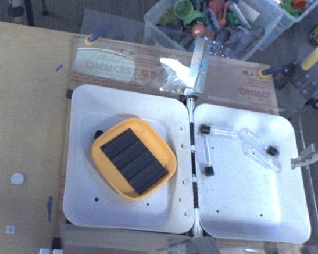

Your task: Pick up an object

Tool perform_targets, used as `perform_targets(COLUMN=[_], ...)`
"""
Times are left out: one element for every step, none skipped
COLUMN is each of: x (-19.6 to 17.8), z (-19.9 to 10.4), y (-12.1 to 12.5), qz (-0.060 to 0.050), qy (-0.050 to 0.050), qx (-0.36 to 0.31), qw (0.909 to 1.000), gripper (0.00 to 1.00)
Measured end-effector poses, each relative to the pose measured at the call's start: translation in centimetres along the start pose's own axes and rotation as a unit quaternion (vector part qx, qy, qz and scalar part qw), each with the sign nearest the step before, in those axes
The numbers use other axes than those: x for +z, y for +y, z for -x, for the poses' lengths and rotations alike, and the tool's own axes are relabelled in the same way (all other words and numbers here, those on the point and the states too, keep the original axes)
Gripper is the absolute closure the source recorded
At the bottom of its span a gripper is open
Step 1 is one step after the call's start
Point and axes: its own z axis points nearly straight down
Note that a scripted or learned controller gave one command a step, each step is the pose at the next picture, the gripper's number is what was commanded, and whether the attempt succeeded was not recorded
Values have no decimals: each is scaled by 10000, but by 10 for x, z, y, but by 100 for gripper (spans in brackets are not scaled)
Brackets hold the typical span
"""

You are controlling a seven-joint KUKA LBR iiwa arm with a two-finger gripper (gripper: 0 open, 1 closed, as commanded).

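Yellow tray (134,159) fills left bin (72,199); claw (307,156) state unclear at right bin's (286,223) edge

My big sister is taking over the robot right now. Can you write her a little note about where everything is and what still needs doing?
Gripper: at the right rim of the right bin, holding nothing; whether its fingers are open is unclear.
Left bin: yellow tray with black ridged insert, lying flat.
Right bin: clear plastic tube pieces with black caps, near the back and the divider.
Done: nothing picked up yet.
Left: choose an object, grasp it, lift it.
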Motion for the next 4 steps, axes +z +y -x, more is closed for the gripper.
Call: perform_targets(x=[81, 197, 108, 169], z=[-54, -20, -67, -102], y=[6, 31, 100, 53], qz=[3, 44, 22, 6], qy=[2, -19, -9, 0], qx=[-933, -1063, -1411, -1633], qw=[9956, 9943, 9900, 9866], gripper=[0, 0, 0, 0])
